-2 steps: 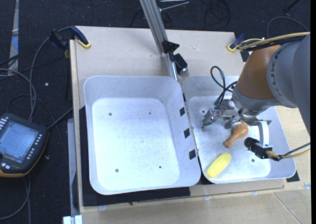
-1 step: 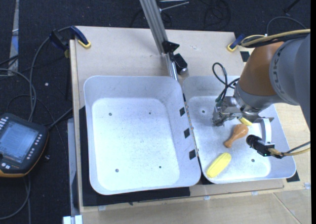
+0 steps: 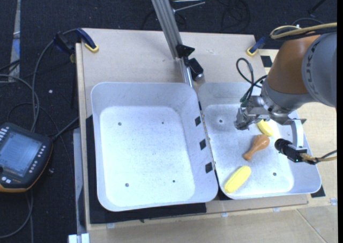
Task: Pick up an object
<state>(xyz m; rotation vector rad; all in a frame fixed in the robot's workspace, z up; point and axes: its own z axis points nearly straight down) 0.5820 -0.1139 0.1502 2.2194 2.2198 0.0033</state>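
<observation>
Three objects lie in the right bin (image 3: 225,93). A yellow corn-like piece (image 3: 237,178) rests near the bin's front left. An orange-brown pear-shaped piece (image 3: 256,146) lies in the middle. A small yellow piece (image 3: 266,127) sits just behind it, partly covered by the arm. My gripper (image 3: 244,121) hangs low over the bin floor, just left of the small yellow piece and up-left of the orange-brown piece. Nothing shows between its fingers from this angle.
The left bin (image 3: 143,145) stands beside the right one, their rims meeting in the middle. A slanted aluminium post (image 3: 167,19) rises behind the bins. Yellow clamps (image 3: 91,46) hold the board's back corners. A black cable fitting (image 3: 286,148) hangs at the arm's wrist.
</observation>
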